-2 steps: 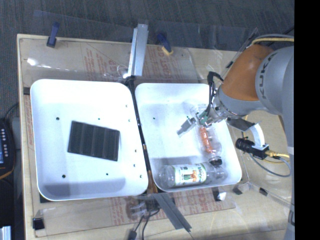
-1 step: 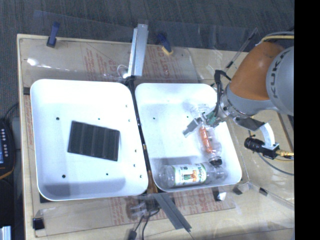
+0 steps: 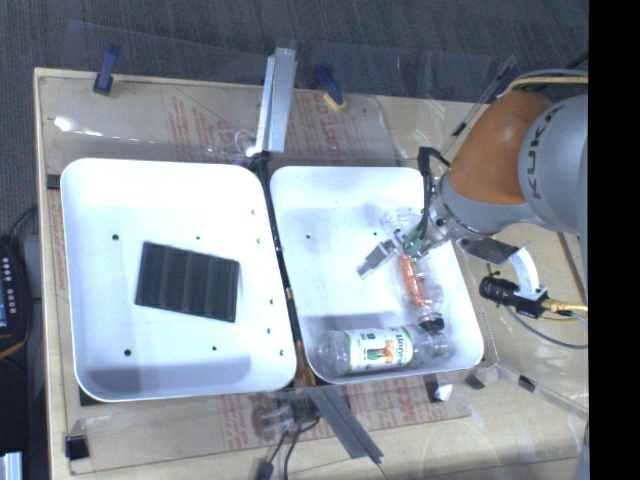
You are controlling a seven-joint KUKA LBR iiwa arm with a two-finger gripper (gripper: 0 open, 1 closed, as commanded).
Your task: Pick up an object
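My gripper (image 3: 380, 255) hangs low over the middle of the right bin (image 3: 320, 218), reaching in from the right. Just to its right lies a small clear bottle with orange contents (image 3: 416, 284), its dark cap pointing to the bin's front. The gripper is beside the bottle's upper end, and I see nothing held in it. A larger clear bottle with a green and orange label (image 3: 375, 351) lies on its side along the right bin's front wall. A black ribbed rectangular pad (image 3: 188, 281) lies flat in the middle of the left bin (image 3: 100, 198).
The two bins meet at a dark divider (image 3: 280, 278). A metal bar (image 3: 275, 98) stands up behind the bins. Clamps and brackets (image 3: 335, 428) sit at the bench's front edge. The arm's orange band (image 3: 495, 153) is over the right bin's far right corner.
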